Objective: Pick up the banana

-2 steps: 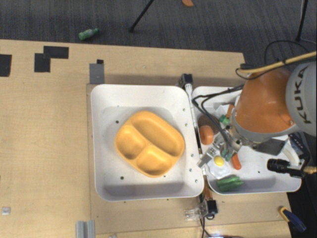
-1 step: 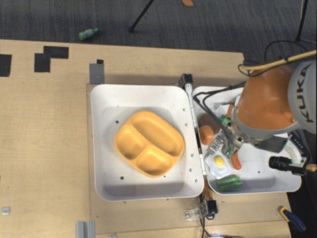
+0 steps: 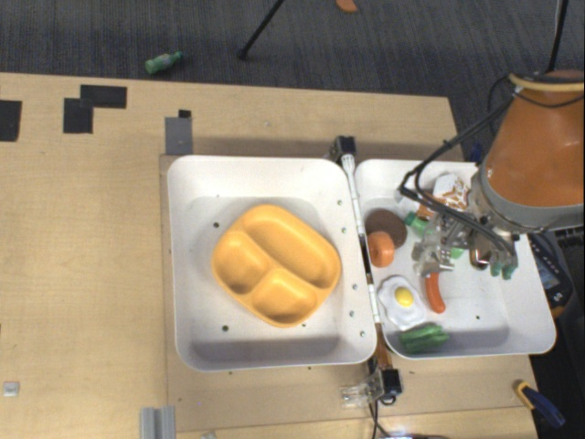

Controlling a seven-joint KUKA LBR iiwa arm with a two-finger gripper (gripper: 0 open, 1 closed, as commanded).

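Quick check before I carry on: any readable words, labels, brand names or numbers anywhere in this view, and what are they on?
None can be read.
Yellow divided plate in the left bin: no print visible.
Toy food in the right bin, such as the fried egg: no labels visible.
Black patches on the bench: plain shapes, no characters.

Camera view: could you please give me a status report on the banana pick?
Hand over right bin. Banana cannot be told apart among the pieces there. Fried egg, red sausage, green piece close by.

No readable text or labels
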